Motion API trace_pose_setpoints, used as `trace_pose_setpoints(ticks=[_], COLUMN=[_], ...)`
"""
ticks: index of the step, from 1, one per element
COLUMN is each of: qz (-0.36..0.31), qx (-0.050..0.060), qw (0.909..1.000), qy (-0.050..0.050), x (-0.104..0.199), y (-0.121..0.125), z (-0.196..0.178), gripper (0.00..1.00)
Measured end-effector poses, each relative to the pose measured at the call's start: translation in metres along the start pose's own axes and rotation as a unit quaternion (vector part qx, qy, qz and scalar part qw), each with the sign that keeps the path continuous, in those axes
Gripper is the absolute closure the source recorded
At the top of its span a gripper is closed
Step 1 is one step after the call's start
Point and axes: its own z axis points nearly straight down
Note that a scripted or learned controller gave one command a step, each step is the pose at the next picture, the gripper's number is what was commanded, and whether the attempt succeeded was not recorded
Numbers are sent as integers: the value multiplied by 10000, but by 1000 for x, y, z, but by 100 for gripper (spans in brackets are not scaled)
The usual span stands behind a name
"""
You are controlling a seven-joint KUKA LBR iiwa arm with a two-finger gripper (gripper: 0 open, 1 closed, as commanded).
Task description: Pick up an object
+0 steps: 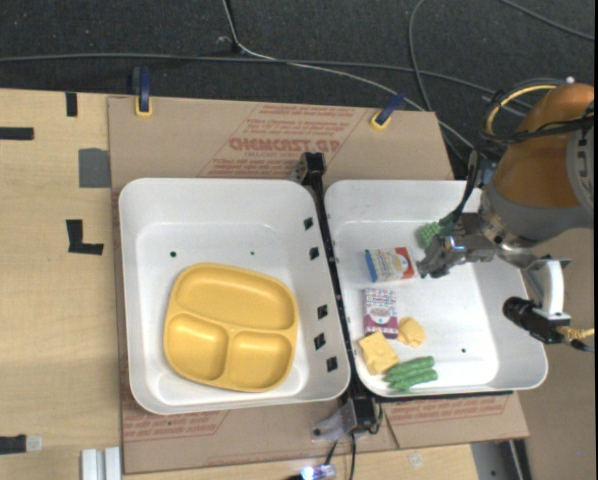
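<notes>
Nearest the camera, at the front of the right bin [479, 368], a green pea pod [412, 372] lies against a yellow cheese wedge [378, 352], with a smaller yellow piece [412, 332] just behind them and a purple-and-white carton [381, 311] standing lengthwise beside the divider. Further back sits a small white packet with a red corner [388, 264], and past it a green item [431, 234] pokes out right next to my gripper [439, 258]. I hang low over the middle of that bin, reaching in from the right side, wrist tilted down toward the packet and the green item, which I judge to be the likeliest targets because they are closest to me. Whether I am clenched or released I cannot tell from this angle, as my own wrist covers the tip, and nothing visible sits in my grasp. Over in the left bin [139, 268], a yellow divided plate [231, 326] lies flat and well apart from me. With the toys clustered so tightly, I reckon a descent could nudge a neighbour instead of seating cleanly.
</notes>
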Motion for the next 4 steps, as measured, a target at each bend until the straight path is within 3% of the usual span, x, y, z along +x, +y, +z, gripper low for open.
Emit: trace_pose_setpoints(ticks=[4], qz=[-34], qx=[22], qw=[10000], qy=[17], x=[222], y=[74], z=[-16], gripper=[100])
